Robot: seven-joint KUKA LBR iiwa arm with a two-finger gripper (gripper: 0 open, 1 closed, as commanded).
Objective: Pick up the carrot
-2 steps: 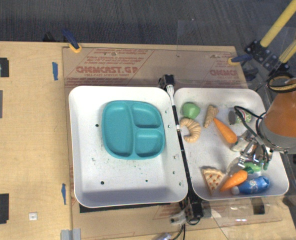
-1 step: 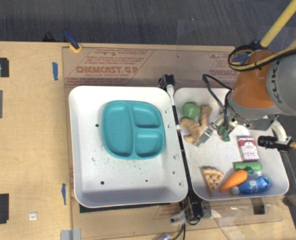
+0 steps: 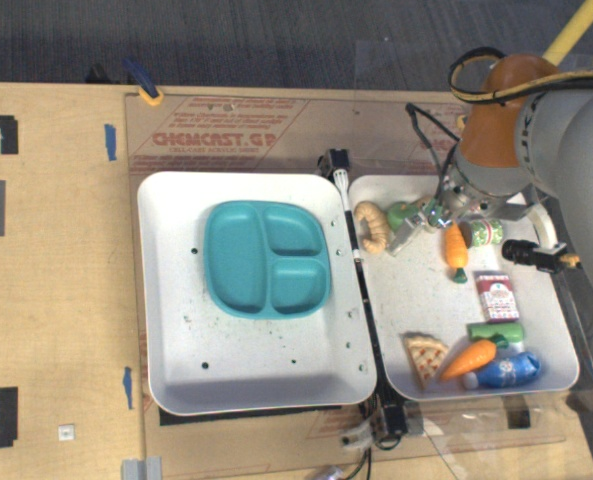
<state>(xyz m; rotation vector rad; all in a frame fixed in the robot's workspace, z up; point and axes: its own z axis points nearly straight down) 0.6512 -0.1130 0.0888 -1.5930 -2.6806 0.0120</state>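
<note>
Bench is cardboard-topped, w/ two white bins side by side.

Left bin: a teal divided plate lies flat at its centre, w/ a few dark specks on the bin floor around it.

Right bin, going across:
- a tan ridged piece, maybe a bread toy, at 10 o'clock, near the wall shared w/ the left bin
- a pizza slice at 7 o'clock
- a small green item just right of the tan piece, too blurred to name
- gripper at approx 11 o'clock in the bin, low over the floor and right beside the green item; can't tell whether it's released or clenched, and nothing is visibly held in it
- carrot at 12 o'clock, lying on the bin floor, orange body w/ green end pointing to 6; it sits at 4 o'clock from the gripper, just beside it, not in its grasp
- a second orange carrot-like piece at 6 o'clock, lying aslant between the pizza slice and a blue bottle
- a green-and-white can just right of the carrot
- a red-and-white box at 3 o'clock

Arm comes in from 2 o'clock, its orange band above the bin's far edge
</note>
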